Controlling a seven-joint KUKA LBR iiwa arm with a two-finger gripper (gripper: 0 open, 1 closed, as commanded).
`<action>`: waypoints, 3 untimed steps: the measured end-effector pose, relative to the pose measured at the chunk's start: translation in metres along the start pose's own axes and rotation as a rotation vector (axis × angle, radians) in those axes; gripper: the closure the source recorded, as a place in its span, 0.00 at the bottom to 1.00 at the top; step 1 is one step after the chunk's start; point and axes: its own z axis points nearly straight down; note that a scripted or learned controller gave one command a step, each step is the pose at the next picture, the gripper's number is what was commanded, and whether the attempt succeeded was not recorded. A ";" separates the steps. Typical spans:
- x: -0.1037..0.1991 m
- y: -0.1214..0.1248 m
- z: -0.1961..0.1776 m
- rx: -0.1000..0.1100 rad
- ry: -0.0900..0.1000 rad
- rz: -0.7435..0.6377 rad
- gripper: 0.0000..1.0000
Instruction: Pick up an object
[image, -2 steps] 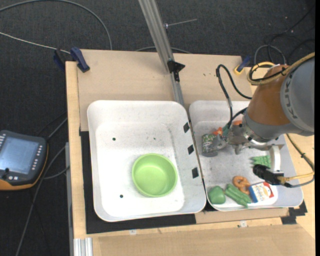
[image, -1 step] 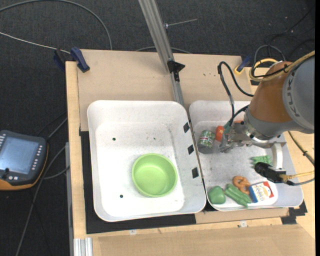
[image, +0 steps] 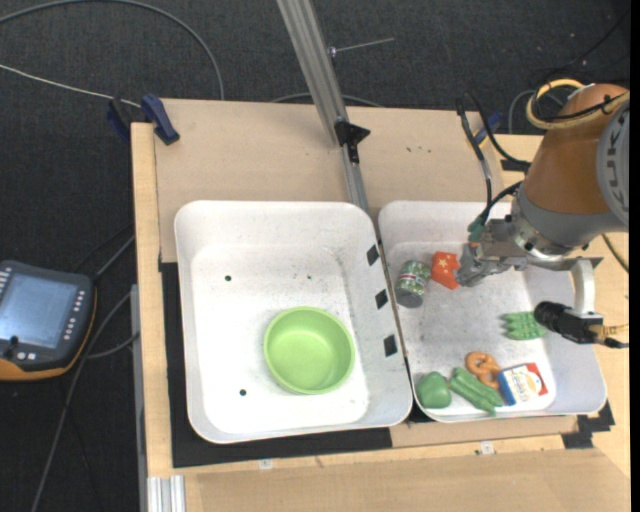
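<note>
- Camera view: end effector (image: 468, 272) is low in the right bin (image: 560, 400), touching the orange-red object (image: 445, 268) beside the small can (image: 411, 283).
- Grip state: cannot tell.
- Nothing lifted yet; pick looks not done.
- Green bowl (image: 308, 349) sits in the left bin (image: 215, 250).

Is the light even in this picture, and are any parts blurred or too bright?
Camera view: light is soft and even, with faint shadows inside the left bin; the green bowl is sharp; the small toys in the right bin look grainy; the gripper is slightly soft; the arm's orange band has a bright sheen.
</note>
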 end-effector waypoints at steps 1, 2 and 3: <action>0.008 0.007 -0.052 0.001 0.000 -0.001 1.00; 0.008 0.008 -0.105 0.001 0.000 0.000 1.00; 0.058 0.020 -0.104 0.005 0.002 -0.004 1.00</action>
